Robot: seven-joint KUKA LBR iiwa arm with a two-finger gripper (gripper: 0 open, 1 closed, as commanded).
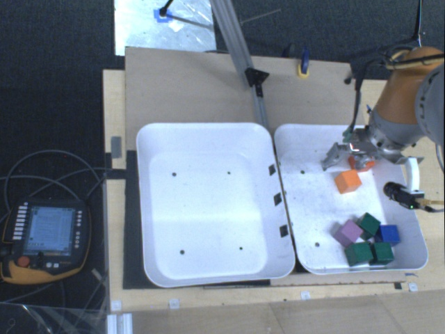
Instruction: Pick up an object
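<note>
My gripper [350, 156] hangs low over the far part of the right bin [306, 207], reaching in from the right. An orange block [348, 181] lies on the bin floor just in front of it, close to the gripper but apart from it. A small red-orange patch [363, 163] shows right under the gripper body, mostly hidden; I cannot tell what it is. Near the bin's front right corner sit a purple block [347, 232], a blue block [389, 234] and three green blocks [368, 224] [358, 255] [382, 253], huddled together.
The left bin [149, 186] stands beside the right one, their rims meeting in the middle. A slanted metal pole [236, 37] rises behind the bins. A handheld control pendant [45, 239] lies off the bench at the left.
</note>
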